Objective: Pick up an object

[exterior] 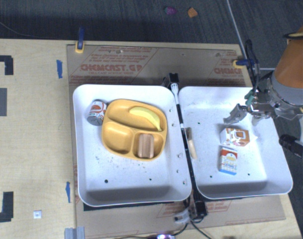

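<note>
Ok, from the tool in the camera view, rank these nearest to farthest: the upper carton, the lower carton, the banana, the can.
Measured from the tool at the right bin's upper right:
1. Upper carton, just below the tool in the right bin.
2. Lower carton, further down the same bin.
3. Banana, in the yellow tray in the left bin.
4. Can, at the left bin's upper left corner.

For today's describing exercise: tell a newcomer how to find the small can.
Start at the left white bin, which holds a yellow divided tray. The can lies beside the tray's upper-left edge, near the bin's top-left corner. It alone is silver and red, and outside the tray.
</note>
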Tool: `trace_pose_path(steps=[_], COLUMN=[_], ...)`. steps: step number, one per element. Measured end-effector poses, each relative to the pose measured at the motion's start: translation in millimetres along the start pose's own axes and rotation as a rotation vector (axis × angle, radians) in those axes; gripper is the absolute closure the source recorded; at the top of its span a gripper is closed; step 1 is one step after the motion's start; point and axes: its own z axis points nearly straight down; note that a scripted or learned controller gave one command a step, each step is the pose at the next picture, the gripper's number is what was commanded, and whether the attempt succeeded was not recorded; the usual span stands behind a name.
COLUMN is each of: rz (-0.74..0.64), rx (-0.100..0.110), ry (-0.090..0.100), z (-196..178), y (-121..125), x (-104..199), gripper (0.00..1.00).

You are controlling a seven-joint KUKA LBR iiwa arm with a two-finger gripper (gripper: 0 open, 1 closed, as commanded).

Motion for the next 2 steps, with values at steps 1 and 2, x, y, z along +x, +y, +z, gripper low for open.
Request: trace_pose_path(steps=[1,2], rz=[0.001,-0.002], rx=[-0.001,-0.019], ry=[-0.001,-0.004], z=[131,143], y=[-23,-56], x=[10,11], gripper=[0.0,0.0])
